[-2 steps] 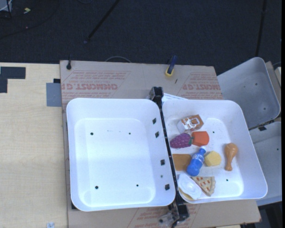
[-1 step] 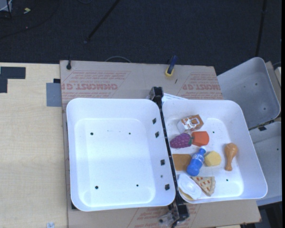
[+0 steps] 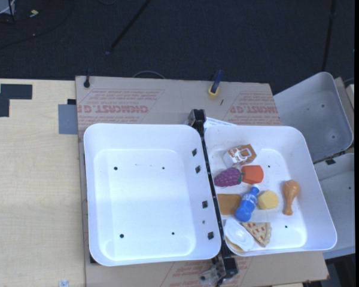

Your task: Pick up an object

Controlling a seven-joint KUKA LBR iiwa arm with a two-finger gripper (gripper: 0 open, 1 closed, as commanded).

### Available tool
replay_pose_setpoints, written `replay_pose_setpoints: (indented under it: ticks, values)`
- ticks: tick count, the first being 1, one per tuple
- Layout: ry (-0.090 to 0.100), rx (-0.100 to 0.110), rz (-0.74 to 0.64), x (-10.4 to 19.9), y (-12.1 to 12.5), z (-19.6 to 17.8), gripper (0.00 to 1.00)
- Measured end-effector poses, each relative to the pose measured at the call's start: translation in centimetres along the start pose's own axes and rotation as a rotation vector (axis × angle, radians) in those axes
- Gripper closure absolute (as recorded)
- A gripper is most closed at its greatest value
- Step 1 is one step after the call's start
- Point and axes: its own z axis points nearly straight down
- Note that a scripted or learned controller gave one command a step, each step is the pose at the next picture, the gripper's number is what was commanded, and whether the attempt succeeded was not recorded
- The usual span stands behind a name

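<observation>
Lying clustered: toys in right bin (image 3: 311, 160) | blue bottle (image 3: 247, 204) beside yellow piece (image 3: 267, 200) | gripper state: cannot tell

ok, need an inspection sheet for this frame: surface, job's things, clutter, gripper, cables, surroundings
Surface: wooden bench with a printed cardboard sheet under two white bins; left bin, right bin, joined by a black clip strip.
Job's things: all in the right bin, packed toward its left side: purple grapes, red block, blue bottle, yellow piece, chicken drumstick, brown slab, waffle wedge, white cup, red-and-white packet.
Clutter: blue-and-yellow clamp on the cardboard's far edge.
Gripper: nothing seen.
Cables: dark leads on the floor beyond the bench.
Surroundings: dark carpet; grey metal panel at right.
</observation>
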Motion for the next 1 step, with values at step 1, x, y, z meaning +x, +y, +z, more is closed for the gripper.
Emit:
replay_pose_setpoints:
  ticks: [1]
  values:
    - [0.001, 0.001, 0.004, 0.48, -0.10, -0.02, 1.00]
